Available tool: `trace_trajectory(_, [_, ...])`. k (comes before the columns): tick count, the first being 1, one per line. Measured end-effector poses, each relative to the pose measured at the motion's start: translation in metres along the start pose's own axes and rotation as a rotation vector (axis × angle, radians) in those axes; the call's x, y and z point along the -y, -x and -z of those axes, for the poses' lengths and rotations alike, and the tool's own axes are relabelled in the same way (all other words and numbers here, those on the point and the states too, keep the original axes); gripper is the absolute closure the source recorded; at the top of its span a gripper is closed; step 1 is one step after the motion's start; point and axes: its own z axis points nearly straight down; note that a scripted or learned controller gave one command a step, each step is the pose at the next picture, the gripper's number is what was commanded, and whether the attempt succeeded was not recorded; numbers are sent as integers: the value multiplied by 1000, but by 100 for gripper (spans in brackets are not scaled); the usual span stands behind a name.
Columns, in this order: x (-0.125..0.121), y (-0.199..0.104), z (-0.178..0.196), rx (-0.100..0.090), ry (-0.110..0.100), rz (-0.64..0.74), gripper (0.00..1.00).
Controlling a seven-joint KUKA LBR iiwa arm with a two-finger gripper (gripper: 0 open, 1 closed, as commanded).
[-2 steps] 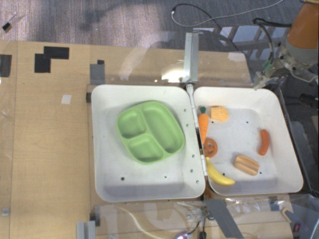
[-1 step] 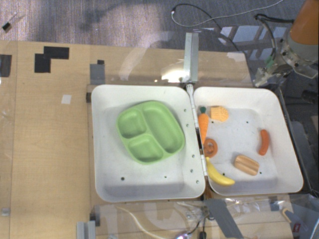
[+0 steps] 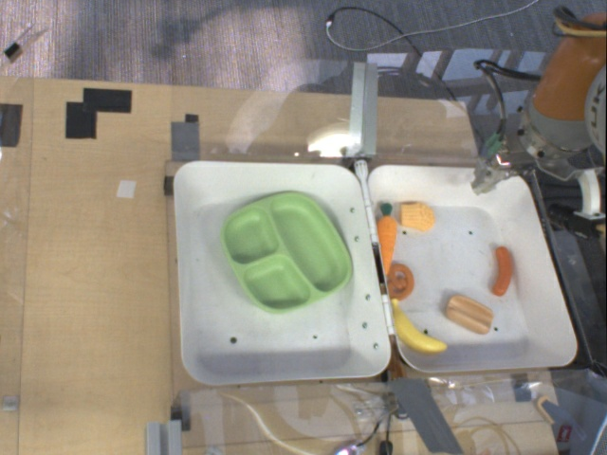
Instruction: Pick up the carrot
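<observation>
The carrot [image 3: 386,239] is orange with a green top and lies lengthwise along the left wall of the right bin [image 3: 531,341], near the divider. The gripper [image 3: 486,180] hangs at the bin's far right corner, well away from the carrot, below the grey arm with its orange band [image 3: 572,74]. Nothing shows between its tips.
The right bin also holds a yellow-orange cheese piece [image 3: 417,217], a round orange slice [image 3: 401,281], a banana [image 3: 416,333], a bread roll [image 3: 469,314] and a red sausage [image 3: 502,270]. A green divided plate [image 3: 285,249] sits in the left bin [image 3: 204,349]. Cables run behind the bins.
</observation>
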Motion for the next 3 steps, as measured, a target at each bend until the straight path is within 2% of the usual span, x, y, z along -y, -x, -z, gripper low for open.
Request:
trace_trajectory(1, [-1, -52, 30, 0, 2, 247, 100])
trace_trajectory(2, [56, -88, -69, 0, 3, 372, 100])
trace_trajectory(3, [33, -107, 76, 1, 5, 508, 100])
